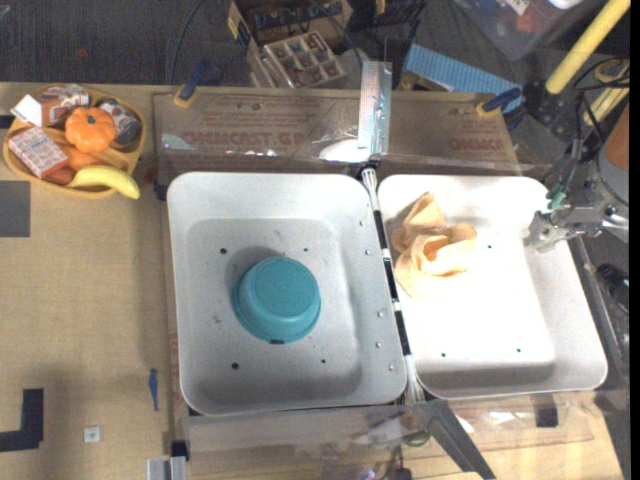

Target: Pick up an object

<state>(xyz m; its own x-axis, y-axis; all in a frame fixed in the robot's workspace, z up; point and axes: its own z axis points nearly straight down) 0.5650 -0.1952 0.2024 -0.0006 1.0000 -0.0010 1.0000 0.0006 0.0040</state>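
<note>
Left bin (190, 218): a shallow white tray with rounded corners; it carries a teal bowl (278, 299) turned upside down, sitting a little near of the tray's middle and apart from every wall.

Right bin (520, 358): the same kind of white tray, set just beside the left one with a thin seam between them.

Cloth (430, 245): a crumpled, pale tan rag with an orange-tinted fold (the only thing in this tray), lying in the far left part of the right bin, close to the seam and touching no gripper.

Gripper (556, 220): a small metal assembly at the far right rim of the right bin, over the tray's edge, well apart from the cloth; nothing is seen between its fingers, and whether they are spread or pressed together cannot be told from this slant.

Arm (612, 213): grey links and cables come in from the right edge at the level of the bin's far rim.

Fruit basket (70, 143): a yellow dish on the bench at far left, holding a small orange pumpkin (90, 128), a banana (107, 179) and a few small boxes.

Clear barrier (270, 128): a transparent panel stands along the far side of both bins, with clutter on the dark floor beyond it.
</note>
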